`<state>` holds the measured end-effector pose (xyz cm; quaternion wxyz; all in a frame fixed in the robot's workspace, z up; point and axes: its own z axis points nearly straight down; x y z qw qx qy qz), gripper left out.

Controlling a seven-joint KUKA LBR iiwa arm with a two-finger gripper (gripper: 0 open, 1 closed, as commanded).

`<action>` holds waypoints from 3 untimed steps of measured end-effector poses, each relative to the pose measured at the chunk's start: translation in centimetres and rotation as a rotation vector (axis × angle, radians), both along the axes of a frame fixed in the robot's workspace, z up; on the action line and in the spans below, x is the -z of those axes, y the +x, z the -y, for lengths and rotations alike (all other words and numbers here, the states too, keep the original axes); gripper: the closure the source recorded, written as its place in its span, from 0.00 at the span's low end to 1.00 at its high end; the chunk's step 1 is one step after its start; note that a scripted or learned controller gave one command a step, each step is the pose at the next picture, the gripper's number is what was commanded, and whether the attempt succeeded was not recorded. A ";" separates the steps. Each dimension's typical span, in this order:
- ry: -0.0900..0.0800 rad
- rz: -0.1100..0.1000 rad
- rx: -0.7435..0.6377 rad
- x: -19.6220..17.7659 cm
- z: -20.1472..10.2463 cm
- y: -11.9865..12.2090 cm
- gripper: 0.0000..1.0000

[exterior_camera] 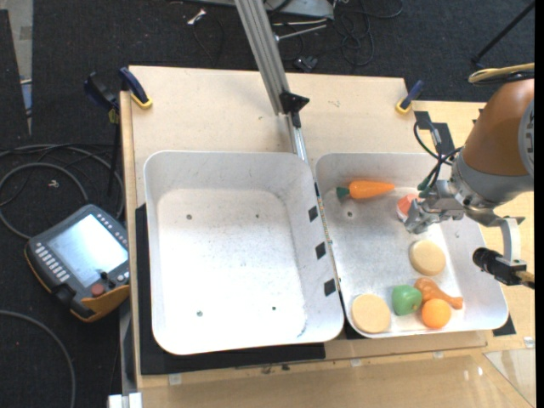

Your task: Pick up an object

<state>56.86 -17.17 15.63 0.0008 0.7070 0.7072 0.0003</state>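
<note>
My gripper (414, 220) hangs low in the right bin (365, 245), near its right side. A small red and white object (405, 204) lies right at the gripper's tip, partly hidden by it. An orange carrot (369, 189) lies to the left of the gripper, toward the bin's back. Just below the gripper sits a pale yellow round piece (427, 257). At the bin's front lie a tan round disc (371, 312), a green pepper (406, 298), an orange ball (436, 313) and an orange drumstick-shaped piece (435, 291).
The left bin (225, 245) stands beside the right one, with a raised divider wall between them. A metal pole (263, 41) slants in from the back. A teach pendant (81, 262) lies on the floor to the left. Clamps sit at the bench's back corners.
</note>
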 end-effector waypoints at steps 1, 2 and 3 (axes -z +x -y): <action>-0.002 0.005 0.001 -5.1 1.0 0.2 1.00; -0.002 0.006 -0.003 -11.4 0.9 0.9 1.00; -0.001 0.002 -0.003 -12.8 0.9 1.0 1.00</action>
